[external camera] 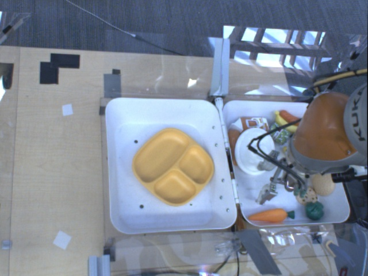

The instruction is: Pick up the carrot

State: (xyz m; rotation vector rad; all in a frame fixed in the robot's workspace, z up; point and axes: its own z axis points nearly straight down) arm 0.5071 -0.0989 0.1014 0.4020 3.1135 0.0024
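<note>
A yellow tray lies in the left bin; the carrot lies at the right bin's near edge; the gripper hangs just above it, fingers slightly apart, holding nothing.

A single fixed camera looks down from above the bench at a slant, far enough back to take in both white bins. The pincer sits low and right in its field; the left bin lies well to the pincer's left, the right bin around it, dark floor beyond.
</note>
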